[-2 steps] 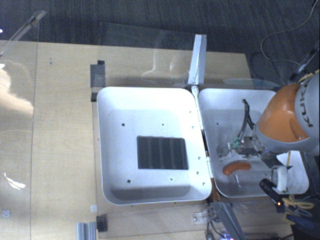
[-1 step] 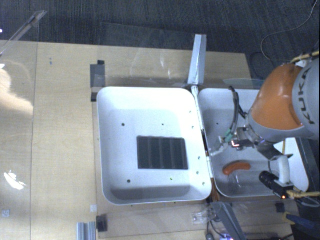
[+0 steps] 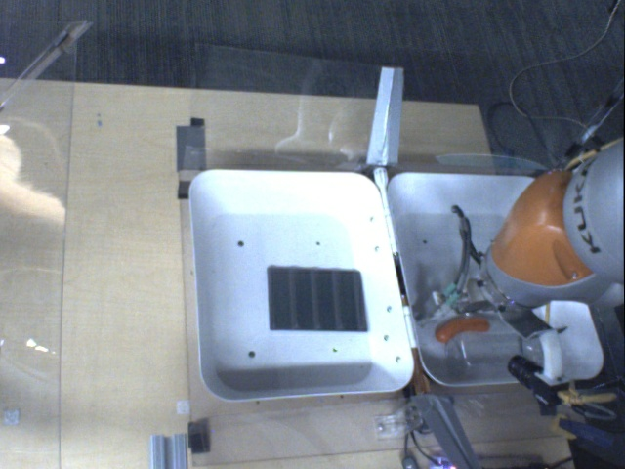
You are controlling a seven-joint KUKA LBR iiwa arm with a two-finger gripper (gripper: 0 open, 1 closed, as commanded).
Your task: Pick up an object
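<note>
A: You had one candidate to go for: a small orange sausage-shaped piece (image 3: 462, 329) that lay low in the right bin (image 3: 430, 225), toward the lower right of the frame, close to that bin's near wall.

B: And the gripper?

A: The gripper (image 3: 467, 303) sat just above that orange piece, tucked under the orange band (image 3: 537, 237) of the arm (image 3: 576, 233). You couldn't tell from this view how the tool was set; the arm's bulk covered it. Nothing showed the piece actually caught.

B: So what could have gone wrong?

A: My guess: the piece was low and rounded, so it could have rolled or squirted out sideways. A greenish bit (image 3: 448, 292) and a dark cable (image 3: 465, 234) lay right beside it, and either might have snagged. The left bin (image 3: 293, 203), with its dark grate (image 3: 316, 299), was well apart.
</note>
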